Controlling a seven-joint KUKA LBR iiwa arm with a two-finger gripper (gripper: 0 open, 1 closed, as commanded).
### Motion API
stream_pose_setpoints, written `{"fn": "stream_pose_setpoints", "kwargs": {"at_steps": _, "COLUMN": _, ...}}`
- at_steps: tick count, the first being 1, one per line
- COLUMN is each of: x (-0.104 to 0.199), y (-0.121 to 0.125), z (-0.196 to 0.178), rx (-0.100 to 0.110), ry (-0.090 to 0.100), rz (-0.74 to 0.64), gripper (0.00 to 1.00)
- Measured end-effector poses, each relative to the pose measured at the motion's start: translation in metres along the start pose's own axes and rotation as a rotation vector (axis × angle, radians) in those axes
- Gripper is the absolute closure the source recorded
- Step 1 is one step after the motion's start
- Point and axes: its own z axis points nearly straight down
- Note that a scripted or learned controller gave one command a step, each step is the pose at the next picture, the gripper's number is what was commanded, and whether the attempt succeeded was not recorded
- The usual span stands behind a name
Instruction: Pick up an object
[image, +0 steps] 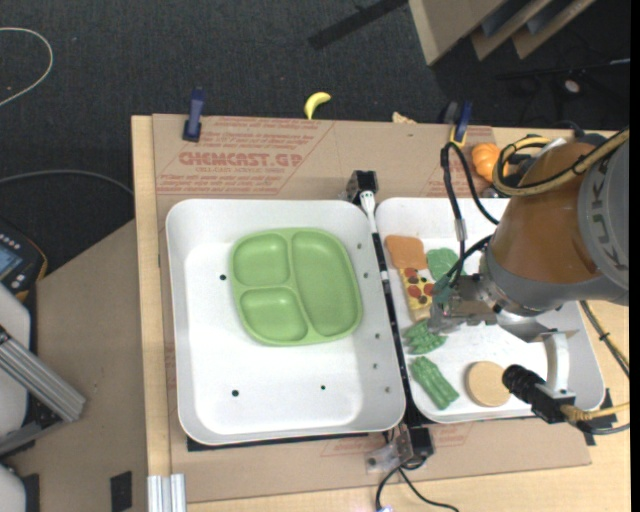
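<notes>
The right bin (590, 385) holds several toy foods: a pizza slice (413, 270), a green leafy piece (441, 264), another green piece (425, 338), a green ridged piece (434, 381) and a tan round cookie (487, 383). My gripper (447, 310) reaches down into this bin, just right of the pizza slice and above the lower green piece. The arm's orange and grey wrist (545, 245) hides the bin's right half.
The left bin (200, 350) holds a green divided plate (296, 286). A yellow banana (316, 102) and blue clamps (193, 115) lie at the bench's far edge. An orange object (485, 158) sits behind the right bin. Cables run over the arm.
</notes>
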Motion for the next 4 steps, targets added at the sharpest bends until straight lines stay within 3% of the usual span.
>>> {"fn": "stream_pose_setpoints", "kwargs": {"at_steps": 1, "x": 0.065, "y": -0.002, "z": 0.005, "rx": 0.009, "ry": -0.002, "rz": 0.005, "gripper": 1.0}}
{"fn": "stream_pose_setpoints", "kwargs": {"at_steps": 2, "x": 0.104, "y": 0.002, "z": -0.139, "rx": -0.008, "ry": 0.0, "rz": 0.005, "gripper": 1.0}}
{"fn": "stream_pose_setpoints", "kwargs": {"at_steps": 3, "x": 0.105, "y": 0.003, "z": -0.263, "rx": -0.008, "ry": -0.001, "rz": 0.011, "gripper": 1.0}}
{"fn": "stream_pose_setpoints", "kwargs": {"at_steps": 4, "x": 0.073, "y": 0.0, "z": -0.216, "rx": 0.015, "ry": -0.006, "rz": 0.018, "gripper": 1.0}}
